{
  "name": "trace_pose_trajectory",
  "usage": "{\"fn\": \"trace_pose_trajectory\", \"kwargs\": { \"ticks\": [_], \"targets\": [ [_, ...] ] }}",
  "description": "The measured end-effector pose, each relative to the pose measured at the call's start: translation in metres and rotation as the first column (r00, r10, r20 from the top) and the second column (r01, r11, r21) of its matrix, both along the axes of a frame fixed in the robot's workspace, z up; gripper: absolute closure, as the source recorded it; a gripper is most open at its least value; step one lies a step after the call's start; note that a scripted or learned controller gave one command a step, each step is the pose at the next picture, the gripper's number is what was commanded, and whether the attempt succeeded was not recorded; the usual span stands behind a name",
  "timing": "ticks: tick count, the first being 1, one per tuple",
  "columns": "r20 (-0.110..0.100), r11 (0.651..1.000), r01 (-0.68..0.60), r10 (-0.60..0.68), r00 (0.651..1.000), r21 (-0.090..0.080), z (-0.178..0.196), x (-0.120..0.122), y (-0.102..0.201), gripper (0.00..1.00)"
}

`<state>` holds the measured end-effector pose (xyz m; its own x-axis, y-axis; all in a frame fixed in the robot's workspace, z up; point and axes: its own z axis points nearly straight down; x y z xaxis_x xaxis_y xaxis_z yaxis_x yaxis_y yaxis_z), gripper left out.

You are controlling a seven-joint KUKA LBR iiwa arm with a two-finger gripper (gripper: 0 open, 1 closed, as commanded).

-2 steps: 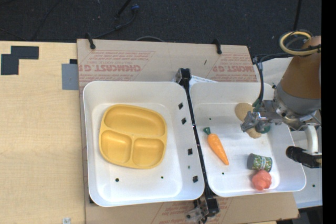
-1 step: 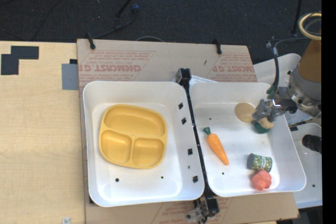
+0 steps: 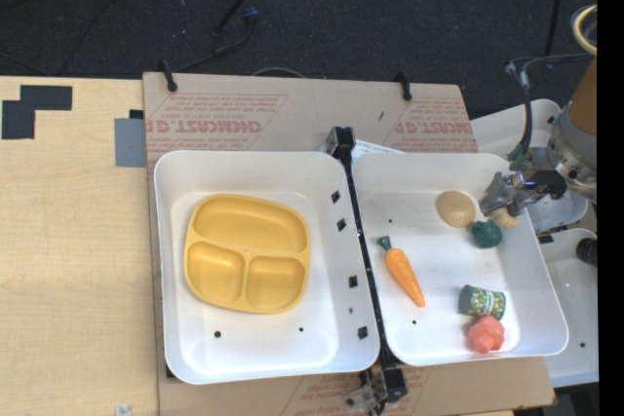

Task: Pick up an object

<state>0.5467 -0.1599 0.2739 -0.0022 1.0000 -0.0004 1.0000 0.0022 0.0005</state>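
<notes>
While cardboard lettering reads mirrored, gripper grasp can't be told.

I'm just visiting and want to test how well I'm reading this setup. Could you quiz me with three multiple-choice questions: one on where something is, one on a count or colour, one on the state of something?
1. Where does the yellow divided plate lie?
A. In the left bin
B. In the right bin
C. On the wooden bench

2. How many loose objects lie in the right bin?
A. Two
B. Five
C. Eight

3. How does the toy carrot lie?
A. Standing upright on its tip
B. Flat on the bin floor, apart from the other objects
C. On top of the plate

Answers:
1. A, the plate rests in the left bin.
2. B, the carrot, a beige round object, a dark green object, a small can and a pink object.
3. B, it lies flat with bare floor around it.
</notes>
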Motion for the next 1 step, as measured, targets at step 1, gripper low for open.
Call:
{"fn": "trace_pose_trajectory", "kwargs": {
  "ticks": [1],
  "targets": [
    [-0.005,1.000,-0.002,0.002,1.000,0.003,-0.0188,-0.0009,0.0540,1.00]
  ]
}}
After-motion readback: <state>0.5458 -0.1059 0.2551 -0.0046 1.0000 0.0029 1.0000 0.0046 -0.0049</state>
